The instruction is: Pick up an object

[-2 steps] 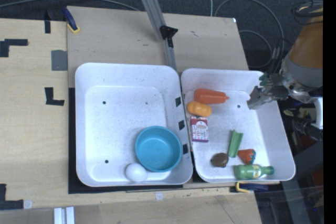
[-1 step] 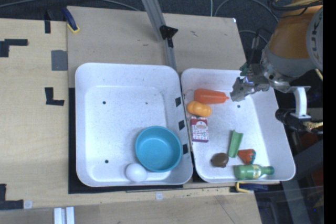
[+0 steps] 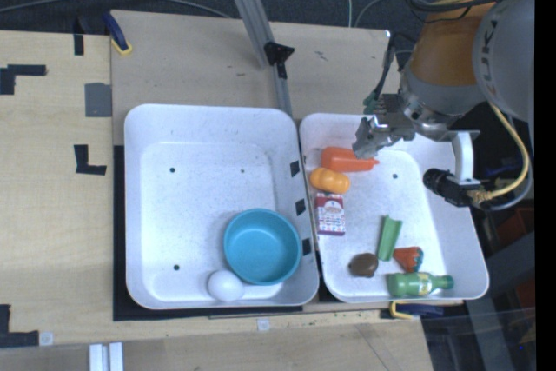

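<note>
Grey two-finger gripper (image 3: 368,142) sits upper centre of the right white bin (image 3: 452,213). Long orange carrot-shaped toy (image 3: 347,159) lies directly below-left, touching the tips. Can't tell whether it's open or closed.

A grey metal pole (image 3: 248,0) slants across the wooden bench (image 3: 52,187), with black tape marks (image 3: 87,159).

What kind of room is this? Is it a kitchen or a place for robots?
Most likely a robot lab, not a kitchen. A big robot arm reaches over two white bins on a wooden bench, and the food in them, like the carrot and green bottle, looks like toys for practice grabbing.
</note>
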`<state>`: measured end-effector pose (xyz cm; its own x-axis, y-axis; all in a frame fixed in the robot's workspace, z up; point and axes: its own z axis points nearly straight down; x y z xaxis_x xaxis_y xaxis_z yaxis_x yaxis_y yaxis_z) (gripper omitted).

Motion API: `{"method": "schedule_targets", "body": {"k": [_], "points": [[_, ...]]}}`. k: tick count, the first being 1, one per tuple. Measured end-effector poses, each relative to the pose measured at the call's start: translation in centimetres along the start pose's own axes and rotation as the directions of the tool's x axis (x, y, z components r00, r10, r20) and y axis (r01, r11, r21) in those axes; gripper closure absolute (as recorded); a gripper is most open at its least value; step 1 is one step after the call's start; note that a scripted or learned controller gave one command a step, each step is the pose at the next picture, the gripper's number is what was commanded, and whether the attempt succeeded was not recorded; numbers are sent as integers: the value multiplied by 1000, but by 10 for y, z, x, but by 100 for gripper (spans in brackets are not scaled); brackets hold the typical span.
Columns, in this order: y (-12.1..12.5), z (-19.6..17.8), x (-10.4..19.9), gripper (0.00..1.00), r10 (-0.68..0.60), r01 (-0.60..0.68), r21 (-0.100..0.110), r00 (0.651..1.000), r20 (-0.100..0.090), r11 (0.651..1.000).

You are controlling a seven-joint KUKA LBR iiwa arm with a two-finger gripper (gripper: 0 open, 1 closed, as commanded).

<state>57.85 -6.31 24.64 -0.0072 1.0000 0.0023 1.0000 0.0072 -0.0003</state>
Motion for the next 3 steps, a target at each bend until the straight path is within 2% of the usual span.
{"method": "schedule_targets", "body": {"k": [1, 2, 3], "points": [[14, 9, 62, 100, 0, 0, 2, 1000, 1, 1000], [38, 18, 111, 100, 1, -1, 1, 1000, 1, 1000], [41, 20, 161, 100, 1, -1, 1, 1000, 1, 1000]]}}
